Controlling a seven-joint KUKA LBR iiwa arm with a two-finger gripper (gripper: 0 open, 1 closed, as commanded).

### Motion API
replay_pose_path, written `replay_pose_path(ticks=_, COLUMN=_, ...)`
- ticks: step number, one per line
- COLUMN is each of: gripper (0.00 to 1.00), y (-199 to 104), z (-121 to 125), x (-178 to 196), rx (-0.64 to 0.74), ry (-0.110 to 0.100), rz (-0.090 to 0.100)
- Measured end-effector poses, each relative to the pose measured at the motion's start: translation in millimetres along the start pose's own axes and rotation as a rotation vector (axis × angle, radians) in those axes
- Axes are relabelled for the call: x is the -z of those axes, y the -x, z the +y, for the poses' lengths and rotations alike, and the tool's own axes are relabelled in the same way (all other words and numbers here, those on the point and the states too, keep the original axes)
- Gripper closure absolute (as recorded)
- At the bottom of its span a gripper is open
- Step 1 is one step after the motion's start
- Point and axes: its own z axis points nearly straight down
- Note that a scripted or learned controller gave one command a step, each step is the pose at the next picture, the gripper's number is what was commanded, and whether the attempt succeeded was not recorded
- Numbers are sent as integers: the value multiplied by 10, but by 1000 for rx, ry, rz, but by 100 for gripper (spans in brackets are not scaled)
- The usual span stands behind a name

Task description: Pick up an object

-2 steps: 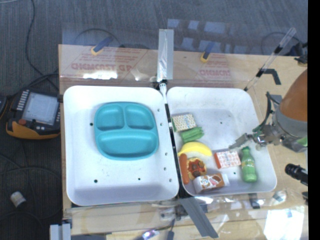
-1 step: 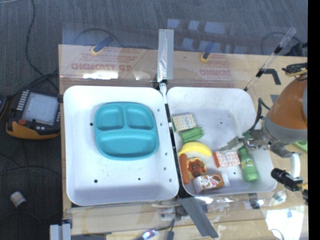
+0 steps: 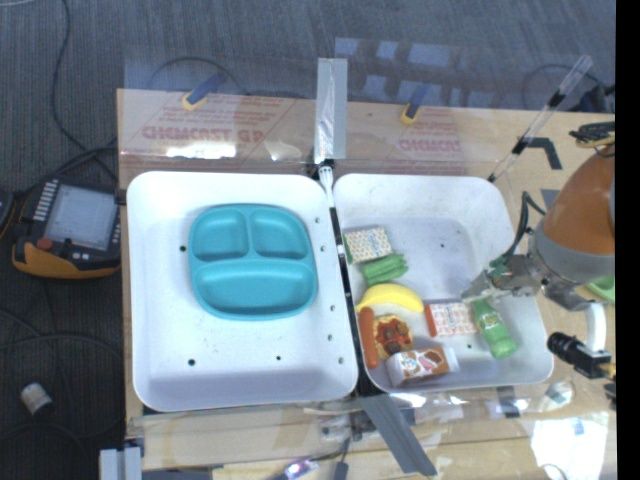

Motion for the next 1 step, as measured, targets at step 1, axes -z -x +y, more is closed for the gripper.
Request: replay_pose_path(ticks=1, gripper=100, y=-885, z=1245, x=918, rx=61, ry=-21, rz=0)
